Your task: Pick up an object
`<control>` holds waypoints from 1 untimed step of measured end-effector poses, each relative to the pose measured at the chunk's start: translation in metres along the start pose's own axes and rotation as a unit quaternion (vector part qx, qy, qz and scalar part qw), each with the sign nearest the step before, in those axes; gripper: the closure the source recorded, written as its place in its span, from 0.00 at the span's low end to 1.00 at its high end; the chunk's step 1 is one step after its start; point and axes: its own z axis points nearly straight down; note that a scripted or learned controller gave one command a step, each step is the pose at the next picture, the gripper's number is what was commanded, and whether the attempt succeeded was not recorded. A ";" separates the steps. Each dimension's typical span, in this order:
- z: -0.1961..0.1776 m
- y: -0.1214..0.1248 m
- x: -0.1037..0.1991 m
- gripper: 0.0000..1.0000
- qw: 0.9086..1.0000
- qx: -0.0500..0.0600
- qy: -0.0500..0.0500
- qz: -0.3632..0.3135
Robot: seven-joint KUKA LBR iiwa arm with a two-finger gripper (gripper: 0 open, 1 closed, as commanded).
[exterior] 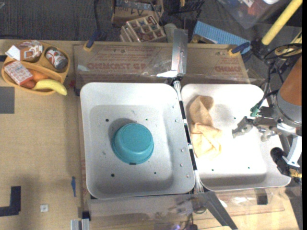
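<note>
A teal bowl [133, 143] lies upside down in the middle of the left white bin [96, 104]. A crumpled tan and yellow cloth [203, 126] rests against the left wall of the right white bin [240, 169]. My gripper [251, 133] hangs over the right half of the right bin, to the right of the cloth and apart from it. Its fingers [238, 131] are spread open with nothing between them. The arm's orange band [293, 83] shows at the right edge.
A yellow tray [9, 75] of toy food with a banana [51, 86] sits at the bench's far left. Cardboard [129, 63] lies behind both bins. Boxes, cables and a yellow pole [283, 16] clutter the back.
</note>
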 end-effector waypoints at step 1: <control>-0.066 0.017 -0.029 0.00 0.999 -0.002 -0.001 -0.054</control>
